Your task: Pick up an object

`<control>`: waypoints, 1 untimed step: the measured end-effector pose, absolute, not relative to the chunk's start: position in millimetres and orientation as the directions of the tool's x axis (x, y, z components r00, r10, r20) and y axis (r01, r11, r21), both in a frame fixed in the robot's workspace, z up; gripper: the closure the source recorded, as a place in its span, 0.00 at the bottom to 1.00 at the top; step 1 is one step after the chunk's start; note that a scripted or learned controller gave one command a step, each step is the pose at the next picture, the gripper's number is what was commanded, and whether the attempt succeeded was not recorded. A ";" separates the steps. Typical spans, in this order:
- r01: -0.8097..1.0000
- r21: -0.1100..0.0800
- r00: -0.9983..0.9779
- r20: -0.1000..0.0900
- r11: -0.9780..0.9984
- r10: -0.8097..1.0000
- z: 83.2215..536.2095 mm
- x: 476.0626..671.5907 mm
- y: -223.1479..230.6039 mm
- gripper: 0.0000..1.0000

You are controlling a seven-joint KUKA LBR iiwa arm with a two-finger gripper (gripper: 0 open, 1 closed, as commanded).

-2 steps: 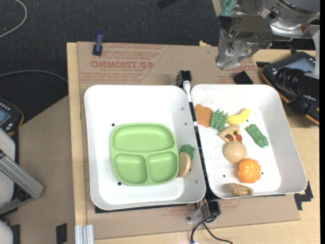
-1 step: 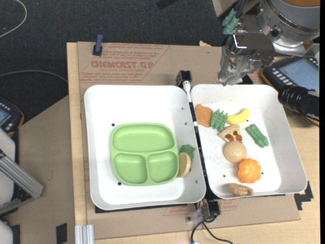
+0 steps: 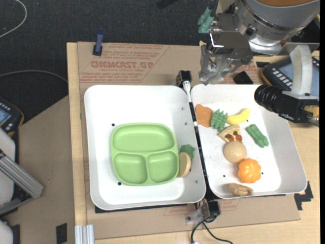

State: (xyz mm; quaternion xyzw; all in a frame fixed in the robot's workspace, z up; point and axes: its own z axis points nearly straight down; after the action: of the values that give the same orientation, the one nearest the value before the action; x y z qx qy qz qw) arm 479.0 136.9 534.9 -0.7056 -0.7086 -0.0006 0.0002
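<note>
My gripper (image 3: 216,73) hangs above the back left corner of the right bin (image 3: 289,151), with nothing seen in it. Below it in that bin lie several toy foods: an orange wedge (image 3: 203,116), a spiky green piece (image 3: 219,120), a yellow banana (image 3: 238,117), a pizza slice (image 3: 231,134), a green pod (image 3: 257,135), a beige ball (image 3: 234,152), an orange fruit (image 3: 249,170) and a tan piece (image 3: 239,189). The left bin (image 3: 99,136) holds a green divided plate (image 3: 144,153), with a green leafy piece (image 3: 187,150) and a tan disc (image 3: 184,164) at the plate's right edge.
A black cylindrical device (image 3: 277,101) overhangs the right bin's back right rim. The two bins meet along a ridge (image 3: 195,131). A blue clip (image 3: 98,42) lies on the cardboard sheet (image 3: 127,62) behind the left bin.
</note>
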 end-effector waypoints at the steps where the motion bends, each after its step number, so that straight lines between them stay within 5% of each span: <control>1: 1.000 -0.005 -0.001 -0.001 0.001 1.000 501.5 479.0 144.5 1.00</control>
State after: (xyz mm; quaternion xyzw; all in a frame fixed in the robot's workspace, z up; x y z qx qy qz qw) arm 479.0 144.5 501.5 -0.7067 -0.7075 0.0024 0.0014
